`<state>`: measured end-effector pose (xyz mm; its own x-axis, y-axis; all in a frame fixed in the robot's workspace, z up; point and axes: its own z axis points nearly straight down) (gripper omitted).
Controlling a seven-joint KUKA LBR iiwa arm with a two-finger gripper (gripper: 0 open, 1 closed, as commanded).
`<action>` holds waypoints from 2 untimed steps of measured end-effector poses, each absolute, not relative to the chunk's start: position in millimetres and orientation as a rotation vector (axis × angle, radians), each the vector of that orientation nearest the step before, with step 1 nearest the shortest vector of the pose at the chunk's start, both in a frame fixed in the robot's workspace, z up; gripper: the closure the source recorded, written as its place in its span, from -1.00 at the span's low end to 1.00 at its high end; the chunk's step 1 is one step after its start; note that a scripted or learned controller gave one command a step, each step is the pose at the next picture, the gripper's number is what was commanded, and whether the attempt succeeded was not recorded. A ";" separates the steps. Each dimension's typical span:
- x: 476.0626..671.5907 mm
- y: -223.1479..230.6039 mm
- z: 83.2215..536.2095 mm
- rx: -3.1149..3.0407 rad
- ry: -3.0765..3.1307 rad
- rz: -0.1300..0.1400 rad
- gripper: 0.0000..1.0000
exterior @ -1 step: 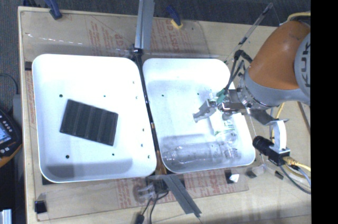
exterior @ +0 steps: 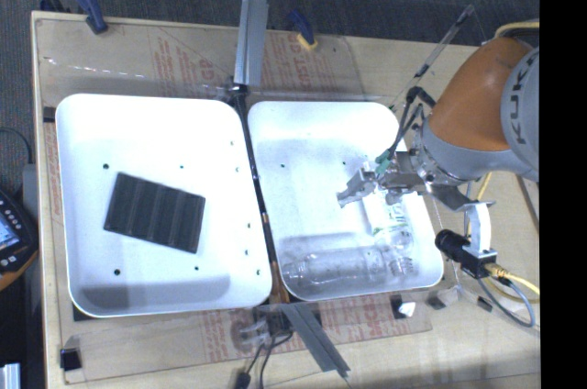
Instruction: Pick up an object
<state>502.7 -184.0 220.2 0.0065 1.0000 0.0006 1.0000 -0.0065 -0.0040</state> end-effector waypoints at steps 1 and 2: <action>525.2 -205.3 204.9 -2.360 -2.073 0.003 -1.00; 525.1 -205.6 204.9 -2.361 -2.072 0.003 -1.00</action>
